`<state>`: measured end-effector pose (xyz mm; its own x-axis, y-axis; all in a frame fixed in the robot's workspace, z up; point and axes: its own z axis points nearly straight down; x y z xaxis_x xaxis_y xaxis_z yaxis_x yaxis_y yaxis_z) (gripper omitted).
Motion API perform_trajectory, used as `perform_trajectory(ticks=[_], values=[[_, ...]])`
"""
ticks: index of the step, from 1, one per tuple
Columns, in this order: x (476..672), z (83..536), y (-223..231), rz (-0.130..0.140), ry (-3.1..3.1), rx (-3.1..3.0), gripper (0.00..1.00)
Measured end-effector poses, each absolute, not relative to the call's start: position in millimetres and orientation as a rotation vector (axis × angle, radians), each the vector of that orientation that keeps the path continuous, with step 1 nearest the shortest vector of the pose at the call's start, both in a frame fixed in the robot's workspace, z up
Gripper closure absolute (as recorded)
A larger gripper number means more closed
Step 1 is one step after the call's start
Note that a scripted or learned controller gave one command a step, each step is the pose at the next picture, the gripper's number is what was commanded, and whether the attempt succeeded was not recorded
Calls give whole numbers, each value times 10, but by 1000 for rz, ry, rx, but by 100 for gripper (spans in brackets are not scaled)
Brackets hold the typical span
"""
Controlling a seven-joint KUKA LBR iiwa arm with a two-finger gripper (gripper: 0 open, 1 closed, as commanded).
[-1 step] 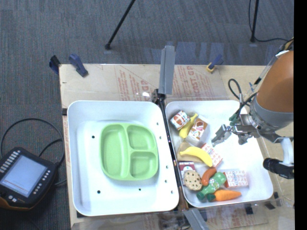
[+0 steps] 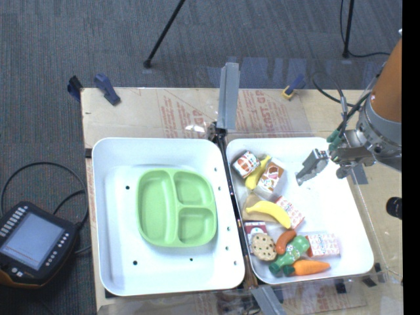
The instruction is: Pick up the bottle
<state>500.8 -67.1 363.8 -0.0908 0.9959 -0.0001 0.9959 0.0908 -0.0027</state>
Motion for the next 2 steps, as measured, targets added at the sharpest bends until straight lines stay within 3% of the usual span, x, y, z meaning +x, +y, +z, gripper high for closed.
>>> perform_trajectory(ticks=[1, 2], values=[[4772, 4366, -133, 3, -2484, -1922, 0], [4786, 4449, -114, 7, -2490, -1910, 100]])
